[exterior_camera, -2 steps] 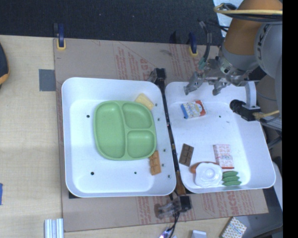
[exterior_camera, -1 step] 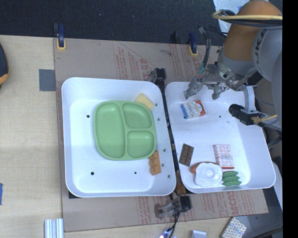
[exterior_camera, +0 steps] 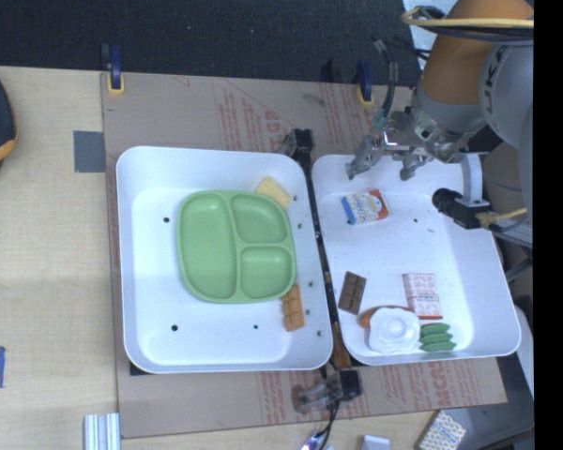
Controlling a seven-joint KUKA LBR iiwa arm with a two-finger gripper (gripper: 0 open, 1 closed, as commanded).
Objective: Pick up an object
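On the worktop (exterior_camera: 47,251) the left bin (exterior_camera: 141,336) holds a green divided plate (exterior_camera: 235,247) at its middle, with a pale yellow block (exterior_camera: 273,191) touching the plate's far right edge and a small brown waffle piece (exterior_camera: 293,308) just beside its near right corner. In the right bin (exterior_camera: 488,279), a small blue, white and red packet (exterior_camera: 365,206) lies toward the far left. A dark brown bar (exterior_camera: 352,292) sits near the left wall, and at the near side lie a white round lid (exterior_camera: 394,331), a red-and-white packet (exterior_camera: 421,294) and a green pod (exterior_camera: 437,337), close together. The gripper (exterior_camera: 388,160) hovers over the far edge of the right bin, its fingers (exterior_camera: 360,163) apart, with nothing between them, just beyond the blue packet.
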